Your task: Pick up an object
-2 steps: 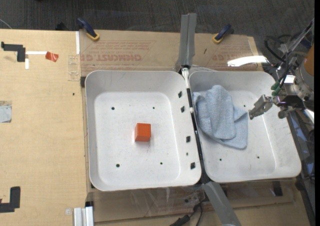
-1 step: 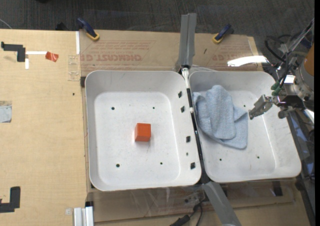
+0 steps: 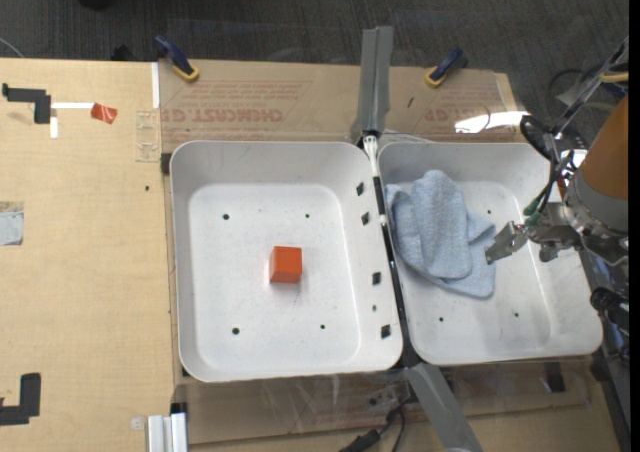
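Left bin [image 3: 200, 270] with orange cube [image 3: 286, 265], right bin [image 3: 540, 330] with blue cloth [image 3: 437, 230], jaws' state unclear

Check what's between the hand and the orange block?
In the camera view, the crumpled blue cloth in the right bin and the divider where the bins meet lie between the hand and the orange block.
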Tool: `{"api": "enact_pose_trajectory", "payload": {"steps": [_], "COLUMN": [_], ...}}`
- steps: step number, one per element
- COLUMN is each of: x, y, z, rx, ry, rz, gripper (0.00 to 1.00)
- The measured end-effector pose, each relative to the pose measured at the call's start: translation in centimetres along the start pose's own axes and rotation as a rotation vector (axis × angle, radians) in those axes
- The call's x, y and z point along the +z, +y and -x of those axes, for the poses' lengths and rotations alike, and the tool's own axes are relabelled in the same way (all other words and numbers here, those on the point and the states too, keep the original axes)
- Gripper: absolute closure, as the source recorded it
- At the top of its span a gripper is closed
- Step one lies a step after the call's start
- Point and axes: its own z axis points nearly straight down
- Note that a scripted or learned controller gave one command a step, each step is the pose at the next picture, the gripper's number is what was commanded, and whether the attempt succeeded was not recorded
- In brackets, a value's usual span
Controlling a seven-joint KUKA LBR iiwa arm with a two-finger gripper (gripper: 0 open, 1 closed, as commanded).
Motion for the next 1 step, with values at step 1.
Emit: {"api": "enact_pose_trajectory", "payload": {"steps": [1], "x": [5.83], "y": [2.04], "z": [2.10], "rx": [0.531], "ry": [0.000], "rz": [-0.002], "gripper": [0.00]}}
